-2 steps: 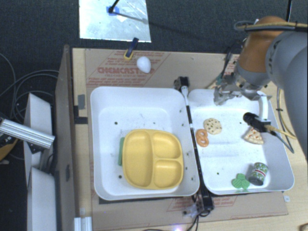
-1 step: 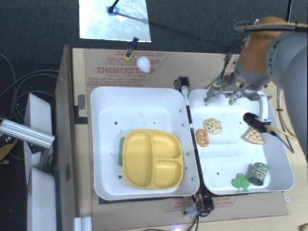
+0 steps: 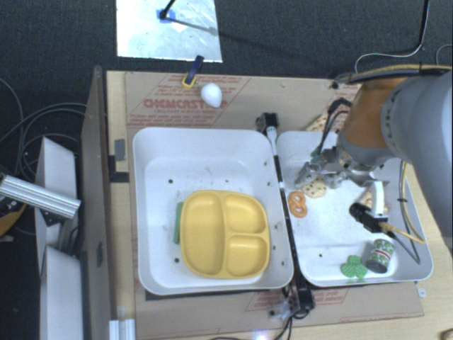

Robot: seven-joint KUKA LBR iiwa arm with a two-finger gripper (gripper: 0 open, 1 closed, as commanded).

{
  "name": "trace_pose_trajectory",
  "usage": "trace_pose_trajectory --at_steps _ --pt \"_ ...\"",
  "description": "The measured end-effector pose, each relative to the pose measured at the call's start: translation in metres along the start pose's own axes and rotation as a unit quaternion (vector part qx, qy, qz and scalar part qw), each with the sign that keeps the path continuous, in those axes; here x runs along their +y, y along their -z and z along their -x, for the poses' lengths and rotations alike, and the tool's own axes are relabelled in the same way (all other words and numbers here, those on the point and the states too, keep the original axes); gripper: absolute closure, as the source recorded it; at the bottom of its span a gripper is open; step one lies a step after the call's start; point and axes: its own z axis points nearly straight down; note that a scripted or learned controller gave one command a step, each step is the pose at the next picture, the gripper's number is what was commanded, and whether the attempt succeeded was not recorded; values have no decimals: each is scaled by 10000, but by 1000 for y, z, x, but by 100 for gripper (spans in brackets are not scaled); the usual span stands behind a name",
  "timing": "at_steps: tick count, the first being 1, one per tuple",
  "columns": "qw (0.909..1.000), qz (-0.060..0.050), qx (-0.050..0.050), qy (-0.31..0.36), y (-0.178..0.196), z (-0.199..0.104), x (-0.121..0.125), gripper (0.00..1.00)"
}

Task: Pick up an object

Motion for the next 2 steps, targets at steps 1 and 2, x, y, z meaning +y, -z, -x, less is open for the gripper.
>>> trace_pose_trajectory --at_steps 1,2 --pt "10000 69 -5 13 16 -1 5 100" --pt "10000 74 -2 16 26 -1 5 100"
